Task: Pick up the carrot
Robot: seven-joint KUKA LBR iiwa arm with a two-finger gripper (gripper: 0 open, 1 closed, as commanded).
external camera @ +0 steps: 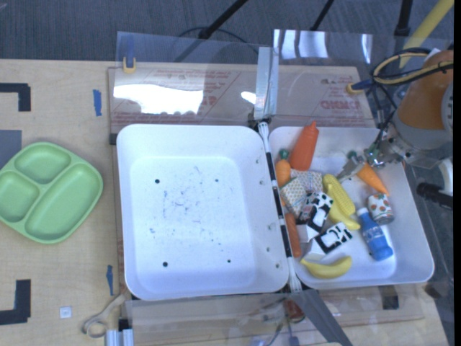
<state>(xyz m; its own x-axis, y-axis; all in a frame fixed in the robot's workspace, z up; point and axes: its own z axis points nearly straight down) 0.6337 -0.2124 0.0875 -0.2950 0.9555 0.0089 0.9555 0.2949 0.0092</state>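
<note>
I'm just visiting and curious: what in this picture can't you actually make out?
- Gripper: too small and blurred in the camera view to tell its grip on the carrot.
- Arm: cut off by the right edge.
- Long orange piece by the right bin's left wall: partly hidden under toys.

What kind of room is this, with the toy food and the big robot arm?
Probably a robot lab or test bench, not a kitchen. A grey and orange robot arm reaches over two white bins; the food, like the carrot and banana, looks like plastic toys, and camera-stand legs rest on the carpet behind.
</note>
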